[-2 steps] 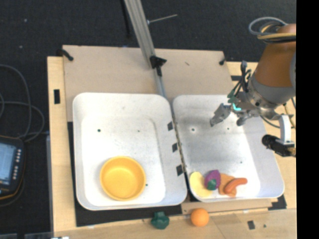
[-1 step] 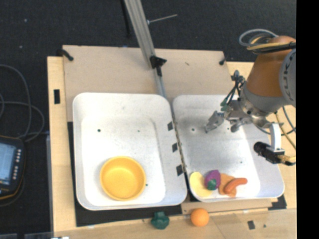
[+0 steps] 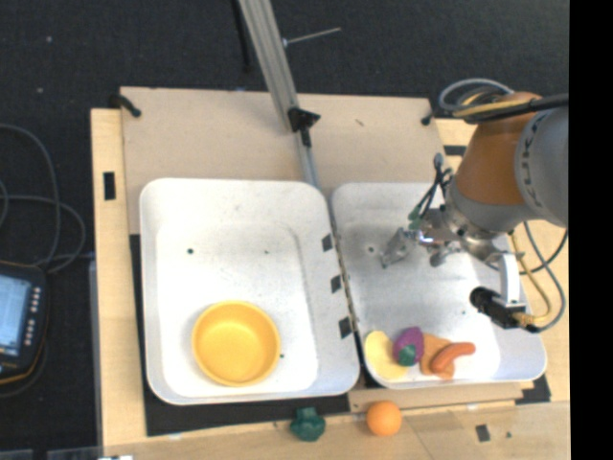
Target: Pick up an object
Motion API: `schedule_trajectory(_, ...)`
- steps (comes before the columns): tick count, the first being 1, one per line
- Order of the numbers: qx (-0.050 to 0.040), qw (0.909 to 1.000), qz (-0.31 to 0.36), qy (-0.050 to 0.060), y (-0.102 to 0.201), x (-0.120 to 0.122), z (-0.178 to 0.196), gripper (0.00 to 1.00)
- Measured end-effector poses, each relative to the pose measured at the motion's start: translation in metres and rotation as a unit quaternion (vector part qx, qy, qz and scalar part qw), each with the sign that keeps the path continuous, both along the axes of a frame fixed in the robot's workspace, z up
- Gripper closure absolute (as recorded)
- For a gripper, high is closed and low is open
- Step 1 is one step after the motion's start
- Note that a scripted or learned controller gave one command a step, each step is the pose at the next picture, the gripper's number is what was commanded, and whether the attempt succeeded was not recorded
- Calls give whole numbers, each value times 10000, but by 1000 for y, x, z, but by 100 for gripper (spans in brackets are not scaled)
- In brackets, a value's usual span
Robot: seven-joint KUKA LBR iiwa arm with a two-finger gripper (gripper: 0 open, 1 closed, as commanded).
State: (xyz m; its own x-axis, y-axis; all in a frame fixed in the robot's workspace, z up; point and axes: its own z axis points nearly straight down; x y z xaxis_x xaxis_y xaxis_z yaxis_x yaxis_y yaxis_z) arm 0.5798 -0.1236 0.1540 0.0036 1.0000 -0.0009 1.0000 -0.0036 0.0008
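The hand (image 3: 414,249), fingers spread and holding nothing, hovers well above the toy pile (image 3: 421,350).

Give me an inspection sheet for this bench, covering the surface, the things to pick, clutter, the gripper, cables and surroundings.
Surface: wooden bench bearing a left bin and a right bin, side by side.
Job's things: yellow bowl in the left bin's near part; a cluster of a yellow piece, purple piece, green piece and orange piece in the right bin's near corner.
Clutter: orange ball and green object on the bench's front edge, outside the bins.
Gripper: gripper over the right bin's middle, apart from the cluster; finger state unclear.
Cables: black and yellow leads at the wrist; black cable on the floor.
Surroundings: dark floor, metal pole, handheld pendant at left.
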Motion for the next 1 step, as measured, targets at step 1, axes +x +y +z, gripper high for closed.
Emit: schedule_trajectory(1, -4, 10000, 11, 18, -1, -1, -53, 0)
